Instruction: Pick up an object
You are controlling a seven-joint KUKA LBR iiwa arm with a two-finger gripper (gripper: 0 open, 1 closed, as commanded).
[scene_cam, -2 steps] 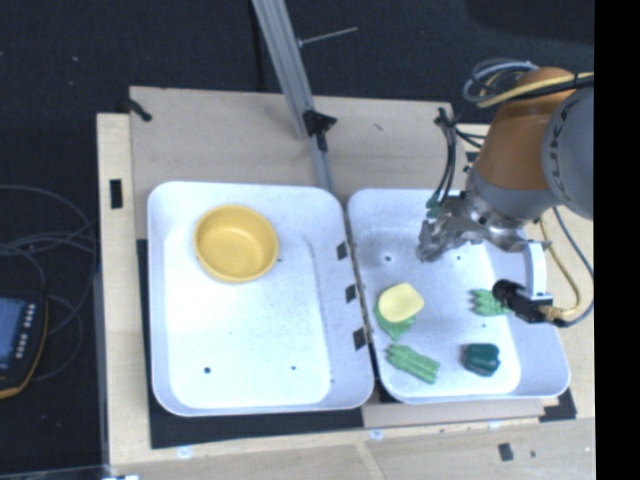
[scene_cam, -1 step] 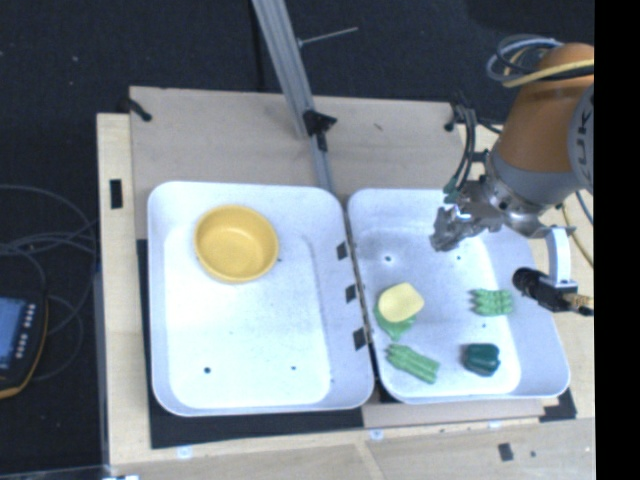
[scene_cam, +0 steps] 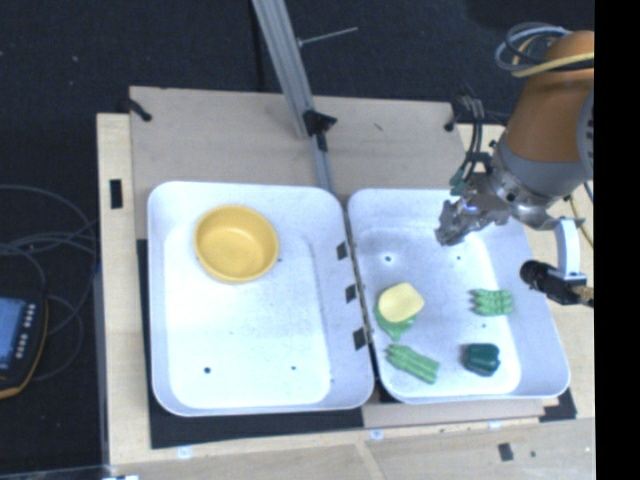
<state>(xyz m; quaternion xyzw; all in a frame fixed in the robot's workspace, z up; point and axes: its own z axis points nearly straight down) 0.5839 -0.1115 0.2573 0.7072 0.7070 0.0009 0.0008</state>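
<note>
The right bin (scene_cam: 440,393) holds a yellow-and-green rounded object (scene_cam: 399,305), a light green ridged piece (scene_cam: 413,363) near the front, a dark green pepper-like object (scene_cam: 481,359) and a small light green piece (scene_cam: 490,302) at the right. My gripper (scene_cam: 452,226) hangs over the back part of the right bin, above and apart from all of these. I see nothing between its fingers.
A yellow bowl (scene_cam: 236,243) sits in the back of the left bin (scene_cam: 250,388). A grey metal strut (scene_cam: 285,53) slants down to the divide between the bins. A handheld device (scene_cam: 18,340) and cables lie off the bench at the left.
</note>
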